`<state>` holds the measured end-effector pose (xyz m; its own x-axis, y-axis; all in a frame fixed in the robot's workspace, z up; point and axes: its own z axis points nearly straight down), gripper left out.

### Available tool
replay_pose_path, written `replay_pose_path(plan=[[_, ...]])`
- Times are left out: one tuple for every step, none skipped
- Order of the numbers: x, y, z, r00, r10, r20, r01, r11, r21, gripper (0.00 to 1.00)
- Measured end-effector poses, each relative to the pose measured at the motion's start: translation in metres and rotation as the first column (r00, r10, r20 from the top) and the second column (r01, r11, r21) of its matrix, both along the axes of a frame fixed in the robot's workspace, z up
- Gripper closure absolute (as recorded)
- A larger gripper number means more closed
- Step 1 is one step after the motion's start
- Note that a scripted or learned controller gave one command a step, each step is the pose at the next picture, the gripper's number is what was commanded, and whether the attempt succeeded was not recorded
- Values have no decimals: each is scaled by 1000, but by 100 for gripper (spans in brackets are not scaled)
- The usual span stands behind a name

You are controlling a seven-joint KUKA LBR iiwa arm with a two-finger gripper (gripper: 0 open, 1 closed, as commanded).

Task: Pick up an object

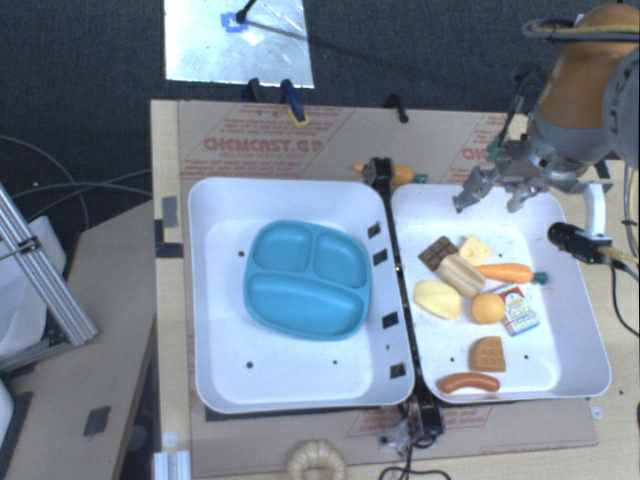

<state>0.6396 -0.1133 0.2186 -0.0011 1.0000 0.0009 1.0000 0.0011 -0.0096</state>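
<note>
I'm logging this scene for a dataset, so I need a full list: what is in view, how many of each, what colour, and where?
Bins: two, white, side by side on the bench.
Divided plate: one, blue, in the left bin.
Carrot: one, orange, right bin.
Sausage: one, red-orange, right bin's near edge.
Waffle: one, brown, above the sausage.
Orange ball: one, orange, centre of right bin.
Chocolate piece: one, dark brown, right bin.
Pale yellow item: one, left of the ball.
Small carton: one, red and white, right of the ball.
Gripper: one, grey, open above the right bin's far edge.
</note>
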Motion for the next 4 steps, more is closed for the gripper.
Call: replay_pose_path(plan=[[2,0,6,1000,2,11,-2,1000,-1,0],[6,-4,-37,1000,0,8,0,1000,-2,0],[7,-4,-79,1000,0,9,0,1000,-1,0],[8,-4,-129,1000,0,12,0,1000,-3,0]])
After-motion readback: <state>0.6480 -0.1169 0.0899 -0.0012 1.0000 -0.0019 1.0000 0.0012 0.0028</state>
